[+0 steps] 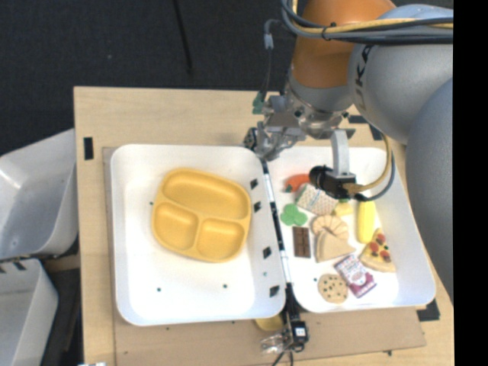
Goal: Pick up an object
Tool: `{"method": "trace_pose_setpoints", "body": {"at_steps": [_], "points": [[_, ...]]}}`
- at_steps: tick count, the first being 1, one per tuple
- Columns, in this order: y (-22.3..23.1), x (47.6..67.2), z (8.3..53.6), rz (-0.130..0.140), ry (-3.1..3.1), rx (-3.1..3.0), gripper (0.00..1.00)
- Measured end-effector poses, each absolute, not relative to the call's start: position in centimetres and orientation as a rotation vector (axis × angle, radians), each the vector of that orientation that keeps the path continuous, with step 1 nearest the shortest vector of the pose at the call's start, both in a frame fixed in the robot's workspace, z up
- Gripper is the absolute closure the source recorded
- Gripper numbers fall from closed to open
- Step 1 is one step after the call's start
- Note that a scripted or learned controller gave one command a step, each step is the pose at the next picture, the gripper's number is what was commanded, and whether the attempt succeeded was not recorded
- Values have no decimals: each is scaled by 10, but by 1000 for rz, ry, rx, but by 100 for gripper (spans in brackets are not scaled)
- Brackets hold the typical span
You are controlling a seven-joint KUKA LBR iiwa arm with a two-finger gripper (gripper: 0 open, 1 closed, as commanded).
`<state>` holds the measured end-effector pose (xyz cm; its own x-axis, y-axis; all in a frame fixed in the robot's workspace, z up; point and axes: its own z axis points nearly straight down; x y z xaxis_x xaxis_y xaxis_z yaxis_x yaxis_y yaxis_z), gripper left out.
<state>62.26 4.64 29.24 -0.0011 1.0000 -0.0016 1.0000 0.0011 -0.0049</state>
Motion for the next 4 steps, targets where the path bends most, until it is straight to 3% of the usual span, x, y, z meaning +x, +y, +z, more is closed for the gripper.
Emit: {"method": "trace_pose_setpoints", "body": {"at_steps": [1,2,3,4], "points": [[9,588,195,16,-2214,-2218,100],[84,588,272,-9,-2234,-2212,100],[38,575,210,9,-2218,-2221,100],[94,562,371,-23,-2238,-2215,100]]}}
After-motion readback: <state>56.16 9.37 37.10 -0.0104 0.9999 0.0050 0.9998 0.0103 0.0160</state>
